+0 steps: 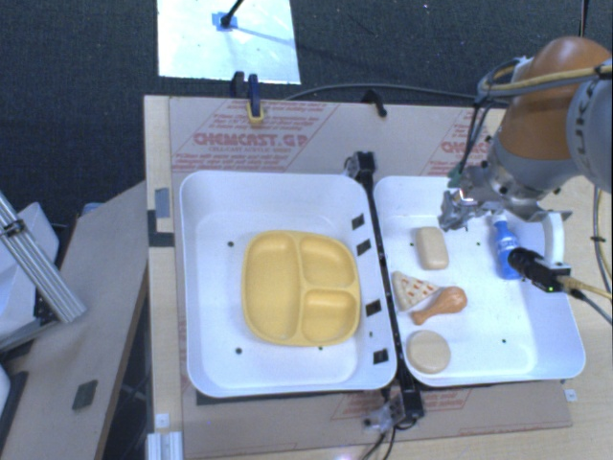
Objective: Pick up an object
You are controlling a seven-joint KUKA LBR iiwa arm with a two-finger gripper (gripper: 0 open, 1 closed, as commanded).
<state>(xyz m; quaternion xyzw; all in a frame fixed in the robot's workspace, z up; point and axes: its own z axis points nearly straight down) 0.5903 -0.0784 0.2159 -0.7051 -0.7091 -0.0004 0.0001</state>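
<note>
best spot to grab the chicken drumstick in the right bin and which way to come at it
Probably the narrow bone end of the drumstick, where it tapers toward the pizza slice; fingers would span it more easily than the rounded meaty end. Come straight down from above, closing across its slanted long axis. The round cookie lies close below and the slice nearly touches the tip, so clearance is tight.

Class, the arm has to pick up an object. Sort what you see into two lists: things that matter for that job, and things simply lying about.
Job:
hand
pale block
wedge
drumstick
round biscuit
right bin

Lying about:
yellow divided plate
left bin
clamp
</note>
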